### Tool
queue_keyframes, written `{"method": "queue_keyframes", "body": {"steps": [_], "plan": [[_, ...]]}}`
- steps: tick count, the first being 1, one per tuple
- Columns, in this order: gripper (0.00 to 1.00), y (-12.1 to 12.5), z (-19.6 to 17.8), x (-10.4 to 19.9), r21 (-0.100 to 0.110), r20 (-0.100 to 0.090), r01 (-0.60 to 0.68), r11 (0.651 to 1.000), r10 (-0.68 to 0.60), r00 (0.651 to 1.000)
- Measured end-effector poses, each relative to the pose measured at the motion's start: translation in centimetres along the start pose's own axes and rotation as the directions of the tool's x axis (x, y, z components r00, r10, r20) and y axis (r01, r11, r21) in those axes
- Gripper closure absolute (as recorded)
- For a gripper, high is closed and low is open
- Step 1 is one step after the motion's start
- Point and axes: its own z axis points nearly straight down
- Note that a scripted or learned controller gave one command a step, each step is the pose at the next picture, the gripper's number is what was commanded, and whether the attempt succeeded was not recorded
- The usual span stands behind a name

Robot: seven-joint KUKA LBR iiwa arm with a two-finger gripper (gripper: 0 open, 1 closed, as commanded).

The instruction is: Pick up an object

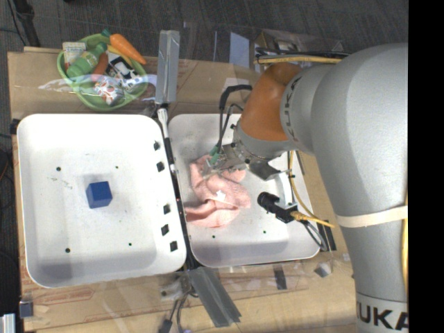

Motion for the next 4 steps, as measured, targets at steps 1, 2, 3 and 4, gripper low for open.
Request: {"method": "queue_keyframes", "body": {"steps": [1,2,3,4], "plan": [[0.00,0.0,0.0,0.0,0.000,0.001,0.000,1.000,0.000,1.000],[0.00,3.3,0.9,-0.5,-0.003,0.002,-0.082,0.997,0.082,0.997],[0.00,6.5,0.9,-0.9,-0.003,0.002,-0.034,0.999,0.034,0.999],[0.00,0.7,0.9,-1.1,-0.003,0.001,0.058,0.998,-0.058,0.998]]}}
